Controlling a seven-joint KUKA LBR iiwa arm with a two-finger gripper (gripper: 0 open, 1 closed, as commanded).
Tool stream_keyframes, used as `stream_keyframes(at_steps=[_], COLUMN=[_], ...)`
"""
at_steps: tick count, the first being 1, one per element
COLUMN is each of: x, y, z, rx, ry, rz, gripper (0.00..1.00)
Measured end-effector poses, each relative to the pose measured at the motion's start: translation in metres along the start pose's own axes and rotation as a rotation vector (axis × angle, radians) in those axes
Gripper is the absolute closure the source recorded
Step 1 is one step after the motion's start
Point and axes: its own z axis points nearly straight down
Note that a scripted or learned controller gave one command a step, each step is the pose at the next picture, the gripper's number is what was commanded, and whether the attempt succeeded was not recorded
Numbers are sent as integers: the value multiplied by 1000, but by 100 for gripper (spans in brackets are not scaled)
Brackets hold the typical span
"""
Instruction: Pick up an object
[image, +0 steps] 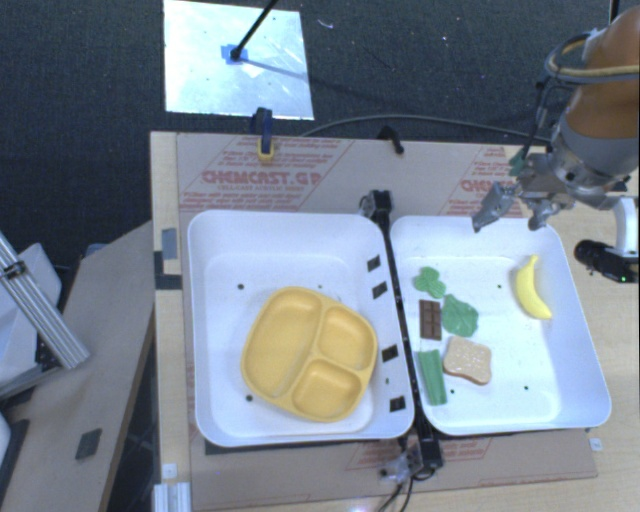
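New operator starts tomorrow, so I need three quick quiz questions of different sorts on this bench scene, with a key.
1. True or false: the yellow plastic banana lies in the left white bin.
2. Which bin holds the yellow three-compartment plastic tray? A left, B right.
3. Fill in: the gripper is above the right white bin's ___ edge.

Key: 1 false, it lies in the right bin. 2 A. 3 far.
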Motion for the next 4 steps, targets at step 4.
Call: stream_keyframes(at_steps=[4], x=[4], y=[-6], z=[139], rx=[-7], ry=[-1], rz=[1], gripper=[0])
